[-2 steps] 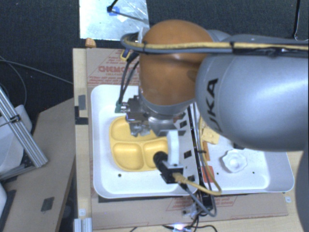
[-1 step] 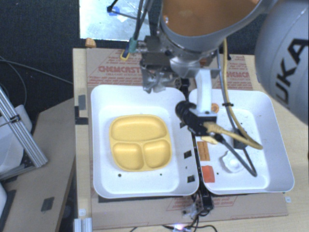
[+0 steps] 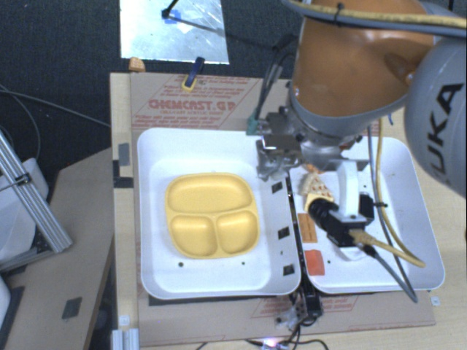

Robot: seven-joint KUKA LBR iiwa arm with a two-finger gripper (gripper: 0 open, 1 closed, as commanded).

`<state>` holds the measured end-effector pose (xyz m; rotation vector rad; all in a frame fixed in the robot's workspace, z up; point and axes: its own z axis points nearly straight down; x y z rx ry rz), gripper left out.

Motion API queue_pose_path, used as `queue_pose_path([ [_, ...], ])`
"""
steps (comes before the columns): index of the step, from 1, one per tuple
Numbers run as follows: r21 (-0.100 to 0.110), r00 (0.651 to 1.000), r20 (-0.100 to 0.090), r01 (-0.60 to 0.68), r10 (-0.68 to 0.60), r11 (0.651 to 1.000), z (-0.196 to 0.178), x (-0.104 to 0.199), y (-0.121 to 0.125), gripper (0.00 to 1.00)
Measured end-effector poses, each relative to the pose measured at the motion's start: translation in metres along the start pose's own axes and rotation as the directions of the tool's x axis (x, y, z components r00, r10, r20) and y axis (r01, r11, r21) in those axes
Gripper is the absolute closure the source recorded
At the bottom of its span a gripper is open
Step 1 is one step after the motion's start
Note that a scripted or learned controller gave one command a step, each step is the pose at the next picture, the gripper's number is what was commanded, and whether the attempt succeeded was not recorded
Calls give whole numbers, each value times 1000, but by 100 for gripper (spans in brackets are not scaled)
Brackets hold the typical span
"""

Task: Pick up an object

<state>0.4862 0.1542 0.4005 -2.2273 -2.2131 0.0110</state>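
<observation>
The yellow tray [image 3: 212, 214] sits in the left bin [image 3: 155, 268], with bare white floor along its rim. The gripper [image 3: 277, 155] hangs over the divider beside the right bin [image 3: 427, 261]; its grip cannot be told.

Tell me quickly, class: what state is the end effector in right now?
End effector: low over the inner edge of the left bin; open or closed cannot be told, and nothing is visibly held.
</observation>
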Motion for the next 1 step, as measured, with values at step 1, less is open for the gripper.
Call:
queue_pose_path([
  [1,-10,1000,-5,12,-13,1000,-15,5,1,100],
])
